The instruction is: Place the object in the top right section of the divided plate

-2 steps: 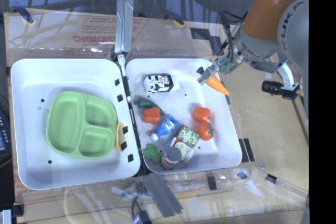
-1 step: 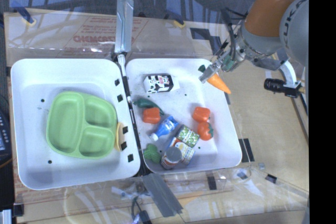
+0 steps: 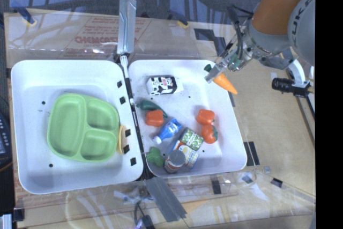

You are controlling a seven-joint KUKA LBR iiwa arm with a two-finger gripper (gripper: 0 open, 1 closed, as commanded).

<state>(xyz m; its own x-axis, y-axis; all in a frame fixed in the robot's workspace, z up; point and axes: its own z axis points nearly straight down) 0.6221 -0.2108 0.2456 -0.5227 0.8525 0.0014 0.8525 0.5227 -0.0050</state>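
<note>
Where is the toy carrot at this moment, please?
The toy carrot hangs at the pincer, over the upper right edge of the right bin, right of the black-and-white carton and far from the green divided plate.

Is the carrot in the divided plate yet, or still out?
Out. The carrot hangs at the gripper above the right bin's edge; green divided plate sits in the left bin.

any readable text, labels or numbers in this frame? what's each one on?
Nothing reads cleanly.
Red print on the clear sheet behind the bins: reversed and blurred, unreadable.
Black-and-white carton: pattern, no legible words.
Green-labelled packet: print too small.
Can: label too small.
Blue bottle: label blurred.
Dark letters on the arm: partly cut off, unreadable.
</note>
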